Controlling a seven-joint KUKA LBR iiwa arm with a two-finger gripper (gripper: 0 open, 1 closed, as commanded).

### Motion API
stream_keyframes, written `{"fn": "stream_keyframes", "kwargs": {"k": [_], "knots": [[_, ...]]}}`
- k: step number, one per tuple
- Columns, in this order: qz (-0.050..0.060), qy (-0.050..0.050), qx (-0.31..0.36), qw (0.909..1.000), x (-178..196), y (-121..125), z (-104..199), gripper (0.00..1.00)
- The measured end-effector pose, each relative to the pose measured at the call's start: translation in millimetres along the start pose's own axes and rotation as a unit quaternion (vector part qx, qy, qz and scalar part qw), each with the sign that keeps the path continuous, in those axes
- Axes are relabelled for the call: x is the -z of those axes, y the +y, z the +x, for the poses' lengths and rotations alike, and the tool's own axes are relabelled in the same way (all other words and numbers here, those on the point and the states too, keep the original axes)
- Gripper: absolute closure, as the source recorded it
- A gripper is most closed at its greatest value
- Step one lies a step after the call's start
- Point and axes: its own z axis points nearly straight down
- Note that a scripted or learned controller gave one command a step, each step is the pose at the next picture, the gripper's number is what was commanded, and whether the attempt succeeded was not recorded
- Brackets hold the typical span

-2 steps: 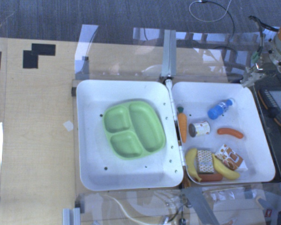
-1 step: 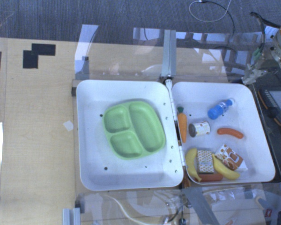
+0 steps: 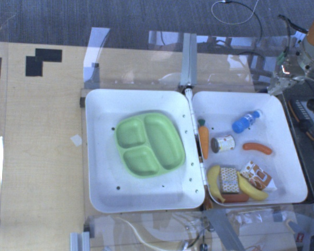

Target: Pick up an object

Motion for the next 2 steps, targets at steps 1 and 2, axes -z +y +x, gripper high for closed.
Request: {"fn": "stream_keyframes", "kwargs": {"k": [1,2], "knots": [[-0.004,-0.001,0.003,1.0000,13,2,1,1.00],[-0.008,-0.003,0.006,0.9999,26,4,2,1.00]]}}
